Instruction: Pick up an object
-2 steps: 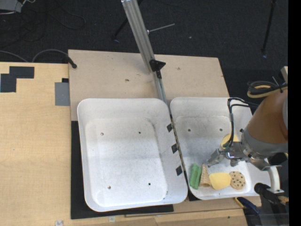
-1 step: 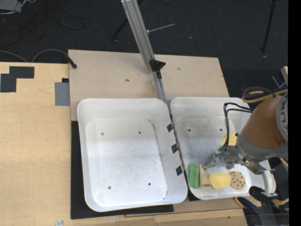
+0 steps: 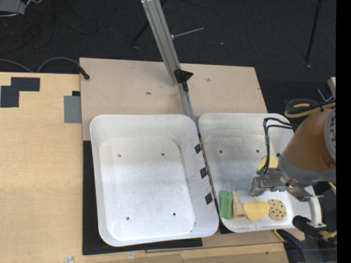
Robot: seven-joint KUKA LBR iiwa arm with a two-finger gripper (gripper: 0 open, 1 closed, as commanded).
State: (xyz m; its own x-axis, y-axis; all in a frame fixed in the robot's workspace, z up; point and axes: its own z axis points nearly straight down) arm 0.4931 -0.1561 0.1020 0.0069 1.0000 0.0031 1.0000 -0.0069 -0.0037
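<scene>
Where lit from above, pale wooden worktop (image 3: 38,169) at left, with a plainer brown board (image 3: 131,86) laid behind two white bins side by side. Beneath the left bin (image 3: 142,179), a black mat (image 3: 88,201) showing along its left and front edges. Dark floor (image 3: 247,26) beyond, crossed by loose cables (image 3: 71,15) at top left. Slanting down from the top, an aluminium rail (image 3: 164,37), ending at the seam between the bins, with small black clips (image 3: 204,172) along that seam.

Reaching in from the right, grey arm (image 3: 310,147) with its orange band, bent low over the right bin (image 3: 241,119). Fingers (image 3: 262,184) above the bin's front half; open or closed, cannot tell. Just behind them, a yellow object (image 3: 270,161), partly hidden by the wrist. Along the front wall, in a row from left to right: a green piece (image 3: 226,204), a tan piece (image 3: 238,204) touching it, a yellow lump (image 3: 255,210) and a round cookie (image 3: 277,209).
</scene>
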